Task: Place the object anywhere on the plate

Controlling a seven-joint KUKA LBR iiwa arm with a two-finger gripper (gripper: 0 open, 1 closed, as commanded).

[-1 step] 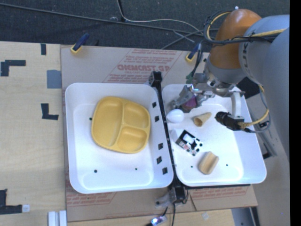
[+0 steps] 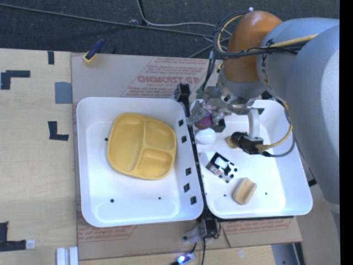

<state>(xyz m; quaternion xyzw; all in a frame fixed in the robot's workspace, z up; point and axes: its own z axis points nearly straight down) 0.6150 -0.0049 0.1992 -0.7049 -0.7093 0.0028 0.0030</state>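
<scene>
A yellow plate [image 2: 142, 146] with three compartments lies in the left bin [image 2: 94, 203]. My gripper [image 2: 205, 117] hangs over the near-left part of the right bin [image 2: 287, 200], by the divider between the bins. A purple object [image 2: 199, 116] shows at the fingers, partly hidden by the wrist. Just below it rests a white rounded object [image 2: 206, 136]. A tan bread-like piece [image 2: 244, 191] and a small black-and-white item [image 2: 221, 166] lie on the right bin's floor.
The large grey arm with its orange band [image 2: 251, 43] covers the right bin's far half. Cables [image 2: 276, 148] loop beside the wrist. A blue-and-yellow clip [image 2: 94, 51] sits on the cardboard behind the left bin.
</scene>
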